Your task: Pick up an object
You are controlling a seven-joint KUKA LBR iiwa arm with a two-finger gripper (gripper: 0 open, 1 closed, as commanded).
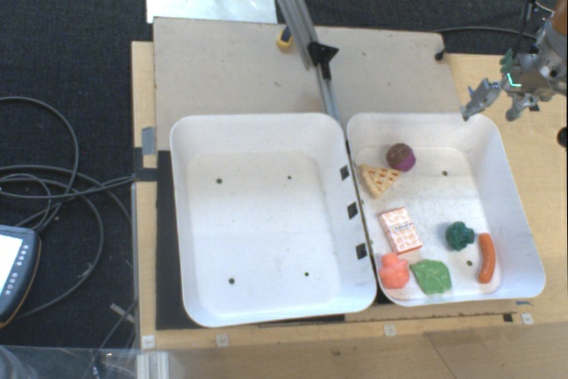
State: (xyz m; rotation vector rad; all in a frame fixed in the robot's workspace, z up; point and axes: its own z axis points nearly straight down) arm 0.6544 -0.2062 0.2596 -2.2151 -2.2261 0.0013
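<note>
While the claw [499,98] hangs above the far right corner of the right bin [515,217], its two fingers stand spread apart with nothing between them, and every candidate lies well apart from it, lower in that bin. All seven look like small toy foods, so I judge them light, and none fragile.

A purple ball [401,156] sits farthest in, with a waffle wedge [379,180] just beside it on the near left; the two nearly touch. Being round and probably smooth, the ball may squirt out of a pinch unless the fingers close across its widest part. Flat and low, the wedge would be hard to get under.

At mid-bin lies a pink box [400,230], flat-sided and likely stiff, the easiest hold, taken across its short sides. Near it, an orange lump [394,270] and a green leaf [431,276] touch each other by the near wall, and that crowding leaves little room for fingers. Toward the right, a dark green floret [459,235] stands free; its bumpy surface should grip well. Beside it a sausage [485,257] lies close to the right wall, best pinched across its narrow middle, though the wall may block one finger.

The left bin [186,217] holds none of these.
</note>
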